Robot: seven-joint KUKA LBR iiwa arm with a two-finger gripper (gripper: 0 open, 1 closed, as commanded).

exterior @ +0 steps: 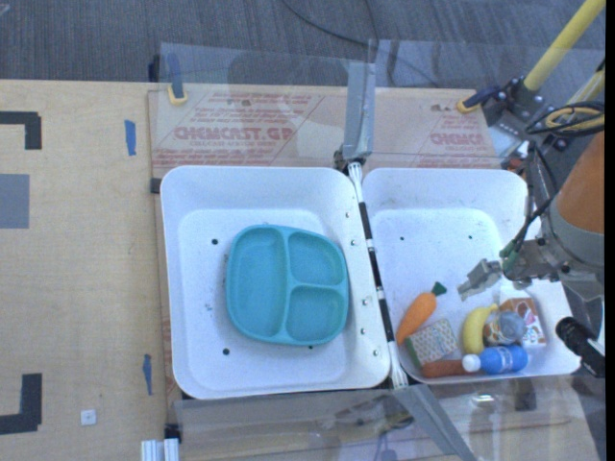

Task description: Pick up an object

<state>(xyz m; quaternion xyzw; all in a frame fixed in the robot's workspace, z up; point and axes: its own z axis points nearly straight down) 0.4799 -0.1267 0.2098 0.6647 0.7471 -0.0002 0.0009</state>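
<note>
the grey kuka arm with its orange band (584,200) comes in from the right edge of the camera view, the orange part high and blurred close to the lens. below it the wrist angles leftward and down, ending in the grey two-finger metal gripper (480,281), which is tilted with its tip pointing left.

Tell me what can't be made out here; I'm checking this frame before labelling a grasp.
- Gripper, camera view: too small and blurred to tell whether it grips anything.
- Arm: cut off by the right edge.
- Packet: label too small to read, partly covered by a grey item.
- Red item: partly hidden under the checkered block.
</note>
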